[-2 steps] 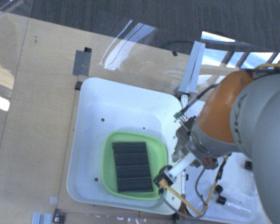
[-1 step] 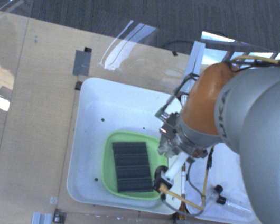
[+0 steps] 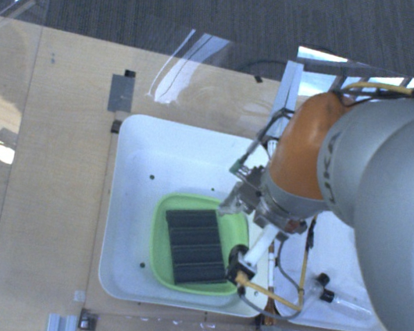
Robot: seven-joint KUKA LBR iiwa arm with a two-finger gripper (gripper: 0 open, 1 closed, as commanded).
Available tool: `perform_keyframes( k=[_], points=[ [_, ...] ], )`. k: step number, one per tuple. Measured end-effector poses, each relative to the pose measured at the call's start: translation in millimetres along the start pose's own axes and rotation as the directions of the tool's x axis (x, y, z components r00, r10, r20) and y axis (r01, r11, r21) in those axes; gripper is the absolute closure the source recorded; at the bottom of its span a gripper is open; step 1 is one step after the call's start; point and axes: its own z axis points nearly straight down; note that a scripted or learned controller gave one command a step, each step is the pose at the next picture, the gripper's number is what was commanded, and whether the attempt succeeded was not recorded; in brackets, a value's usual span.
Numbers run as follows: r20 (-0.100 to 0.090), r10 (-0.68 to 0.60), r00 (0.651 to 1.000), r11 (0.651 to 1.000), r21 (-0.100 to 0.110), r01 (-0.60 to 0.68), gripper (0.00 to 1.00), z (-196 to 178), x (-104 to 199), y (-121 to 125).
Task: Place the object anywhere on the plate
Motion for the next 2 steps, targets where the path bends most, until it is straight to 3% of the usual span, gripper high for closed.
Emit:
perform_keyframes(
  k=[1,2],
  points=[
    [-0.001,-0.085,0.996,0.996,-0.003,0.085,0.0,-75.4,-60.5,9.6],
    [-0.002,-0.092,0.996,0.996,-0.008,0.092,1.0,-85.8,-58.6,10.7]
  ],
)
